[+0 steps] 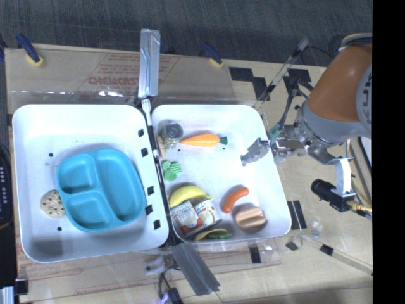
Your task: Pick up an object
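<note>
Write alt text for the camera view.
A grey robot arm reaches from the right, its gripper hovering above the right bin's right side, over toy food: carrot, sausage, banana. The left bin holds a blue divided plate and a cookie.

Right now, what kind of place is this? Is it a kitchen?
Probably not a kitchen; more likely a robot lab test bench. Two white bins sit side by side, with toy-like food such as a carrot and a hot dog, and a robot arm reaches in with its tool.
</note>
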